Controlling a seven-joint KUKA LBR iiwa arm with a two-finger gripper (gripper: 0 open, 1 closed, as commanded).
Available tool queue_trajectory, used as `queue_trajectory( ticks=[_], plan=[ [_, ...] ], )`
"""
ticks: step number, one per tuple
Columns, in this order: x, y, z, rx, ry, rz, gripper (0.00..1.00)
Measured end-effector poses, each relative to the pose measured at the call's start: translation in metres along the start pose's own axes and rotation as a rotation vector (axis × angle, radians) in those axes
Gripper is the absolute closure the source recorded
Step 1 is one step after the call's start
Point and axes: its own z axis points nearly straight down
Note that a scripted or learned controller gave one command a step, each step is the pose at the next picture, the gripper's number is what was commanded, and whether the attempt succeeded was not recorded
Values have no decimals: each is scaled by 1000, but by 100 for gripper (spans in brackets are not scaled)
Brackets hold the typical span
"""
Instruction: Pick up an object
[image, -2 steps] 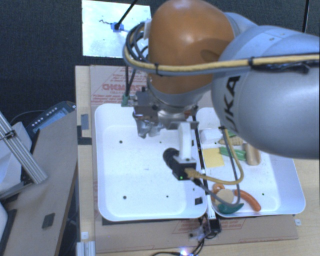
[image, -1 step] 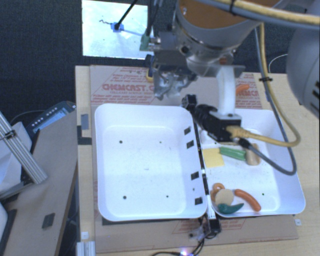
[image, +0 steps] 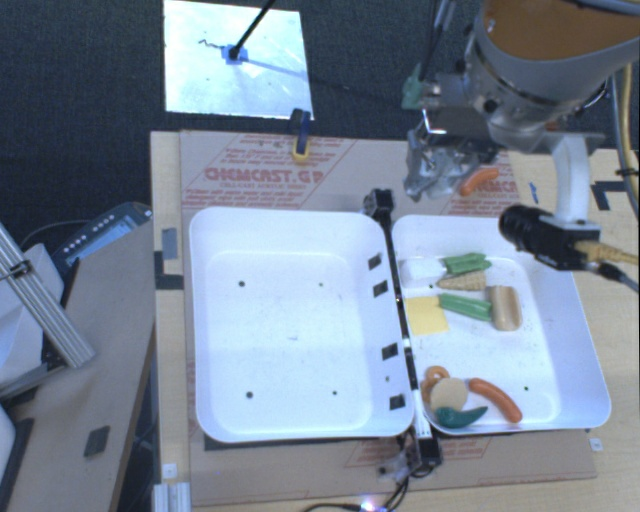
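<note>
The arm (image: 540, 50) hangs high over the far edge of the right bin (image: 575, 340), and the gripper (image: 440, 170) is lifted above the bench (image: 110, 330). A small orange piece (image: 480, 180) sits just beside the jaws, but I cannot tell whether they are closed on it or open. Down in the right bin lie a green bean pod (image: 463, 263), a corn cob (image: 463, 282), a bread roll (image: 505, 307), a flat yellow slice (image: 427, 316) and a second green pod (image: 466, 307). Near its front corner cluster a pretzel (image: 436, 377), a tan ball (image: 449, 393), an orange sausage (image: 497, 399) and a green pepper (image: 460, 416). The left bin (image: 290, 320) sits beside it.
</note>
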Motion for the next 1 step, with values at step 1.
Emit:
queue_trajectory(
  ticks=[1],
  plan=[
    [58, 28, 97, 8, 0, -15, 100]
  ],
)
